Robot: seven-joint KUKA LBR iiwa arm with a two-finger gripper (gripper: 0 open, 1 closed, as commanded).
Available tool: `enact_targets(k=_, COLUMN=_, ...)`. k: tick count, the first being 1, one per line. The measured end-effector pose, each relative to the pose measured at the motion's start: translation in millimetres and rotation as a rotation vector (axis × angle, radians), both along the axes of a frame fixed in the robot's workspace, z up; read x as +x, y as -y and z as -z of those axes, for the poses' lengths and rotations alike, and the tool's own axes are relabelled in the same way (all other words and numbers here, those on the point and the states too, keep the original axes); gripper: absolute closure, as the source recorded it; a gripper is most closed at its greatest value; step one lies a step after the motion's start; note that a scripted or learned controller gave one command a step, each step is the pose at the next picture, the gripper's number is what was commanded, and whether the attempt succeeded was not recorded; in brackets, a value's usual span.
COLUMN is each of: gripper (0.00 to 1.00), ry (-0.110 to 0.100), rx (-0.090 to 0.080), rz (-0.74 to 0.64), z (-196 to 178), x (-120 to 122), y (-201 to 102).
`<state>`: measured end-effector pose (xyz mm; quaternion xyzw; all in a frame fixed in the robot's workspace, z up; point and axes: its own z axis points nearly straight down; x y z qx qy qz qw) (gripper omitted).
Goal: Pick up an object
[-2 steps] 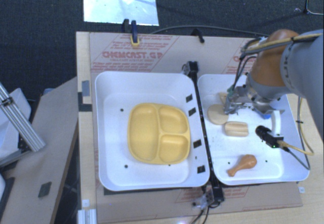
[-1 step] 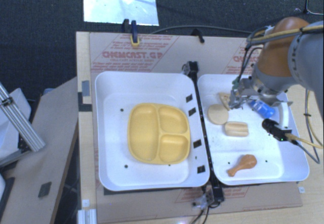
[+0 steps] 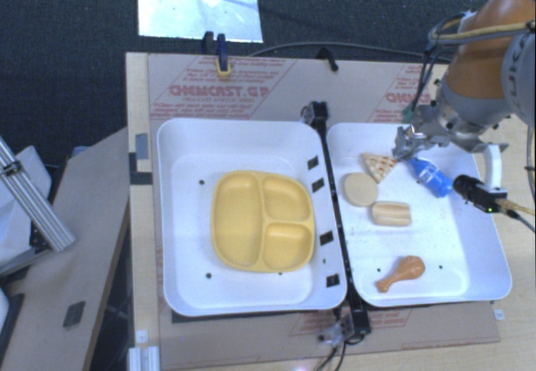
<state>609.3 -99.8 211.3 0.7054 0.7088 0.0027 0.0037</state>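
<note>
The right bin [image 3: 469, 277] holds a waffle wedge [image 3: 379, 166], a round tan cookie [image 3: 361, 189], a bread roll [image 3: 390, 213], a chicken drumstick [image 3: 400, 273] and a small blue bottle [image 3: 430, 176]. My gripper [image 3: 408, 146] hangs over the bin's far part, just right of the waffle wedge and just left of the bottle's near end. Nothing shows between its tips.
The left bin [image 3: 180, 218] carries a yellow divided plate [image 3: 263, 220]. A black hinge strip [image 3: 328, 202] runs between the two bins. A blue and yellow clamp [image 3: 222, 55] stands on the board behind the bins.
</note>
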Motion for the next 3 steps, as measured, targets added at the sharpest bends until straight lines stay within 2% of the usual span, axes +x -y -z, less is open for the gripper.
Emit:
enact_targets(k=1, gripper=1.00, ry=-0.005, rx=0.001, rz=0.000, z=-17.4, x=1.1, y=0.2)
enact_targets(k=2, gripper=1.00, ry=-0.009, rx=0.003, rz=-0.003, z=-10.2, x=-22.1, y=-43.1)
enact_targets(k=3, gripper=1.00, ry=-0.010, rx=0.004, rz=-0.005, z=-1.5, x=-35.6, y=-96.5)
